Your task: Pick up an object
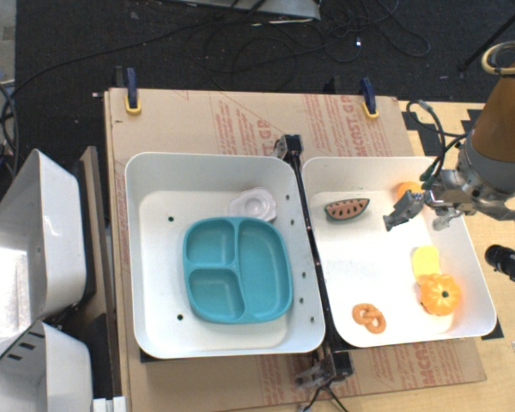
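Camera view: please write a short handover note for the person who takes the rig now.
Gripper: open, holding nothing, above the right bin near its far edge.
Right bin: watermelon slice, pretzel, pumpkin, yellow block, an orange item partly behind the gripper.
Left bin: teal divided plate, clear lid.
Done: nothing picked up.
Left: grasp and lift one object.

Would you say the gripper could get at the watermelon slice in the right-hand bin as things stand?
Probably yes. The watermelon slice lies on its own on the floor of the right bin, with nothing on top of it, and the gripper hangs over the same bin, just to its right.
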Motion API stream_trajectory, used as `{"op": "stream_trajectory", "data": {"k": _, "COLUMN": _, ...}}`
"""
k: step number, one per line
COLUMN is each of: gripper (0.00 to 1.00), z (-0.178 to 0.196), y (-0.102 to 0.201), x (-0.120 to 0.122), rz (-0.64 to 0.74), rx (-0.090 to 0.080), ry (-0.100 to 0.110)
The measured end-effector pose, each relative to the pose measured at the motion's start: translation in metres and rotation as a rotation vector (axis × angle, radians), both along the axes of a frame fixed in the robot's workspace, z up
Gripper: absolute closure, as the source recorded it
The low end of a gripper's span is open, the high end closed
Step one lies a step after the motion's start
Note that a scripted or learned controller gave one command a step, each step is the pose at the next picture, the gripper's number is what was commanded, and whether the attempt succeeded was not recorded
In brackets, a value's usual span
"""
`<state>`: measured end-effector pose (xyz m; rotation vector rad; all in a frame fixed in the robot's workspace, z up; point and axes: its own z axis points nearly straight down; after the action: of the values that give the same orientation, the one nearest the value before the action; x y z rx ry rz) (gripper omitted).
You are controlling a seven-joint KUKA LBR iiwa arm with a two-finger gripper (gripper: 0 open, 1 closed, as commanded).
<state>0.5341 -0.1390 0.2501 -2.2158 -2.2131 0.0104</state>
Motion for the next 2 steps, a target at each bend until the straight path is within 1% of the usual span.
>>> {"op": "stream_trajectory", "data": {"k": 1, "gripper": 0.0, "z": 0.005, "y": 0.0, "x": 0.002, "rz": 0.003, "rx": -0.002, "ry": -0.01}}
{"op": "stream_trajectory", "data": {"k": 2, "gripper": 0.0, "z": -0.058, "y": 0.004, "x": 0.006, "rz": 0.0, "rx": -0.001, "ry": -0.006}}
